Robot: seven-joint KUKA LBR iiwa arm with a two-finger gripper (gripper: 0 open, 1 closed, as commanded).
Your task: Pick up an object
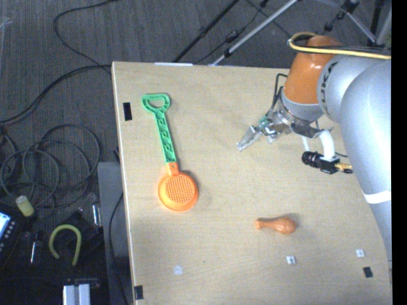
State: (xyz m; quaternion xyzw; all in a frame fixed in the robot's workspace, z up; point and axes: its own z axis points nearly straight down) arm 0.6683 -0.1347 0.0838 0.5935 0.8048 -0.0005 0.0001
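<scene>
Tool (249, 140) hangs right of the green-handled orange strainer (170, 164), fingers a little apart, holding nothing.

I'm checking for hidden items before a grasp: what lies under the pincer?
Under the pincer lies bare tan bench surface. The strainer and the orange drumstick-shaped toy lie well clear. The arm covers the bench's right part, so that stays unseen.

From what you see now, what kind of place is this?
Probably a robotics lab or test room. A robot arm reaches over a plain wooden bench that bears toys, loose cables lie on grey carpet, and tripod legs stand behind.
</scene>
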